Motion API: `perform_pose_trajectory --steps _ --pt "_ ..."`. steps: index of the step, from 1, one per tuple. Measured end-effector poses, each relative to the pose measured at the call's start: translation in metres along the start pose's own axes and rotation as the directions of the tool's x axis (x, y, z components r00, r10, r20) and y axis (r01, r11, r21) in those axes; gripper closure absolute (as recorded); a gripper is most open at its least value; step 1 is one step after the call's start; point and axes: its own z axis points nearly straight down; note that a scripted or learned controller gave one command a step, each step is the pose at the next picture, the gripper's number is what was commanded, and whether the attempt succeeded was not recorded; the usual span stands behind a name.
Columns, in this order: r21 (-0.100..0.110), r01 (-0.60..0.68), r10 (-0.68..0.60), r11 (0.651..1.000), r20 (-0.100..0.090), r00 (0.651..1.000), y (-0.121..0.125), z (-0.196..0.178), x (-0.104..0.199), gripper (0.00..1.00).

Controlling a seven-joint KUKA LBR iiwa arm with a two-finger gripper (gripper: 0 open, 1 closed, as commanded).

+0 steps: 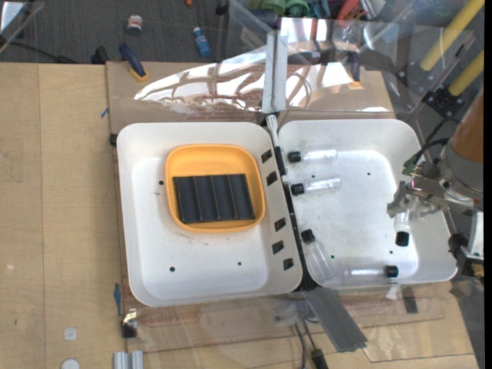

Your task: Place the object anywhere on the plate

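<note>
Hovering at the frame's right over a clear tube (pixel 401 229), the hand (pixel 405 204), its grip unreadable, sat far from the orange plate (pixel 175 167).

Orange plate (pixel 178 162), white bins (pixel 146 267)

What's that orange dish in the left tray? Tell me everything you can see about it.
The orange plate is a rounded-square dish with a raised rim, seemingly smooth plastic. It lies flat in the left white bin, toward its upper middle, resting on the bin floor clear of the walls. Inside sits a dark ribbed rectangular insert with about four parallel bars, covering most of its bottom. Nothing else touches it.
</note>
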Motion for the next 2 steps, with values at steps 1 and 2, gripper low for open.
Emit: perform_pose_trajectory --steps 1,2 --pt "0.000 0.000 0.000 1.000 0.000 1.000 0.000 0.000 0.000 0.00" --pt "-0.005 0.174 -0.174 0.985 0.002 0.985 0.086 -0.002 -0.022 0.00"
